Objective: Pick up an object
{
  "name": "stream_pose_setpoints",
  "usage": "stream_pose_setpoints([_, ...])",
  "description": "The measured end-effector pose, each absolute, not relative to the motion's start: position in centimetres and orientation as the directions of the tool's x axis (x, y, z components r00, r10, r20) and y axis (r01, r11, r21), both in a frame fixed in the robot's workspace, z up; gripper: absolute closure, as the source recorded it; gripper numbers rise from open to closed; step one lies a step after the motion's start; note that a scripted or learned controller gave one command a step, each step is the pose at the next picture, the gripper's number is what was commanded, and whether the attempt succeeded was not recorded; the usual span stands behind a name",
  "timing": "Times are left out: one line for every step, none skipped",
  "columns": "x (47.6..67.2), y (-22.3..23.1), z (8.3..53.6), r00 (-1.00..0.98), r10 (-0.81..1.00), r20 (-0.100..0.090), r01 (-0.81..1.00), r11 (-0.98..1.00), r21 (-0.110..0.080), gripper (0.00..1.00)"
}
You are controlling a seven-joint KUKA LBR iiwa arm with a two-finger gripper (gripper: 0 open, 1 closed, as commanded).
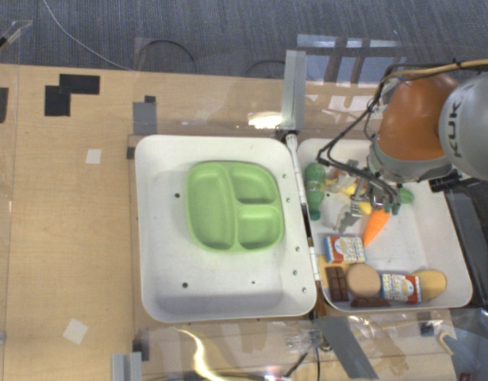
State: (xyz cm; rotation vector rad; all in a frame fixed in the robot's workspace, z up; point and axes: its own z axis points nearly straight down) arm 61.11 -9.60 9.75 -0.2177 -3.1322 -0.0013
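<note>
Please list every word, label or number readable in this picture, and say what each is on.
"KU": the visible letters on the grey arm at the right edge; the rest is cut off.
Small carton in the right bin: printed label, too blurred to read.
Bottle lying in the same bin: label too small to read.

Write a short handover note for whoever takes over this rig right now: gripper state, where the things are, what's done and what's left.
Gripper: down in the right bin, over its upper middle, just left of the carrot; nothing visibly held.
Right bin items: green bottle at the upper left, small carton below the gripper, chocolate bar, bread roll and a labelled bottle along the lower edge.
Left bin: green divided plate.
Done: arm positioned over the pile.
Left: grasp one object and lift it.
</note>
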Motion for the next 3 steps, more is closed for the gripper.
stream_pose_setpoints([56.6, -11.8, 9.0, -0.993, 0.118, -0.018, 0.118, 0.993, 0.000, 0.00])
stream_pose_setpoints([65.3, -12.5, 8.9, -0.990, 0.138, 0.018, 0.138, 0.990, -0.002, 0.00])
stream_pose_setpoints([66.2, -12.4, 10.6, -0.991, 0.136, -0.023, 0.136, 0.991, -0.002, 1.00])
